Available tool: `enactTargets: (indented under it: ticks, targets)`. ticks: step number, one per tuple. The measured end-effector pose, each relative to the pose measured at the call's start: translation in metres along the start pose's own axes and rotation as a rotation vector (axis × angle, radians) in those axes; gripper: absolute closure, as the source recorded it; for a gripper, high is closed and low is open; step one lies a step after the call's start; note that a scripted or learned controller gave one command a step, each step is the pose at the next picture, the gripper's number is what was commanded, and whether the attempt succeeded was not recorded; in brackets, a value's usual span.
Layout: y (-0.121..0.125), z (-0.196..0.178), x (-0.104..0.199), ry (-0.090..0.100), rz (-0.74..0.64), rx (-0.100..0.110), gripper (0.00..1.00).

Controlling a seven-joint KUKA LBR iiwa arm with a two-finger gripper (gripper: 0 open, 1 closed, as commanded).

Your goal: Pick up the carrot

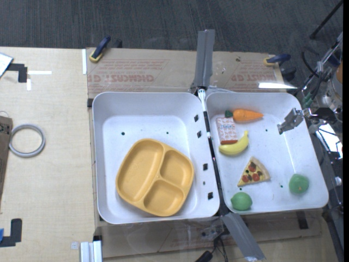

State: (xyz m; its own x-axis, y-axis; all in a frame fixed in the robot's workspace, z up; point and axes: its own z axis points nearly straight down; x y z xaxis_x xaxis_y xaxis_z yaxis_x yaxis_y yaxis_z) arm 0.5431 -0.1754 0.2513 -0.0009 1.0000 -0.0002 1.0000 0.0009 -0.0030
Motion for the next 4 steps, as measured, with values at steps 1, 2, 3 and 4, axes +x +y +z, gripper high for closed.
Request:
enactTargets:
  ticks: [1,2,3,4]
  targets:
    - [-0.049,0.111,-0.029,0.001,-0.046,-0.001,0.0]
    - [-0.065,0.149,-0.043,0.008,-0.187,0.001,0.0]
    - [0.008,0.095,-0.029,-0.002,-0.484,-0.005,0.0]
    - [0.053,0.021,-0.047,-0.002,-0.01,-0.003,0.0]
